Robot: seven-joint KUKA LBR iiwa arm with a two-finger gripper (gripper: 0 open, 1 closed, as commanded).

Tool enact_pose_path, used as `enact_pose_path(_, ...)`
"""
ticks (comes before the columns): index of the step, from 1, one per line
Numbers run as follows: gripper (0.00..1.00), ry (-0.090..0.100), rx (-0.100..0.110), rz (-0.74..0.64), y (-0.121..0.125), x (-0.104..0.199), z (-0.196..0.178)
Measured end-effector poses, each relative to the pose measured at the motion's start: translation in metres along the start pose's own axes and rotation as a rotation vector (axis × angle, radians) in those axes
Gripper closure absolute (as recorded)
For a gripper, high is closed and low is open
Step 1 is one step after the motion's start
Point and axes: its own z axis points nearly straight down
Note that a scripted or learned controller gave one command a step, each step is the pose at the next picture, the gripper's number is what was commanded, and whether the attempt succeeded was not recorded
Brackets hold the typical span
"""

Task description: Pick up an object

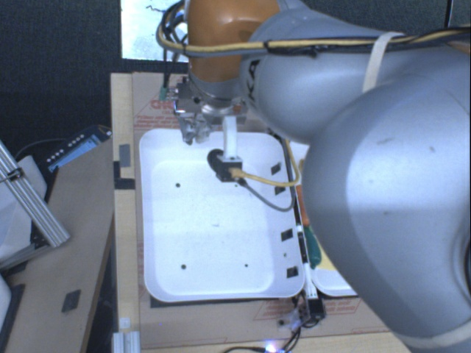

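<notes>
Camera view: we looked down at a slant on the left bin (158, 271), our landmark throughout.
Task's thing: a green object (313, 250) lay just past the left bin's right wall, towards its near end, in the strip of right bin (335, 289) under the arm (383, 160).
Look: slim, green, mostly hidden.
Left bin floor: white with small dark dots (178, 185); we judged nothing graspable there.
Robot's hand: the gripper (190, 131) hung over the left bin's far rim, well apart from the green object, which we judged a poor spot for a pick.
Grip: too blurred for us to tell.
</notes>
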Motion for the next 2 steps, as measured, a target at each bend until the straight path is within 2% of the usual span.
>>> enact_pose_path(1, 1.00, 0.004, -0.010, -0.003, 0.013, 0.001, -0.029)
enact_pose_path(2, 1.00, 0.001, -0.005, 0.003, -0.032, -0.097, -0.020)
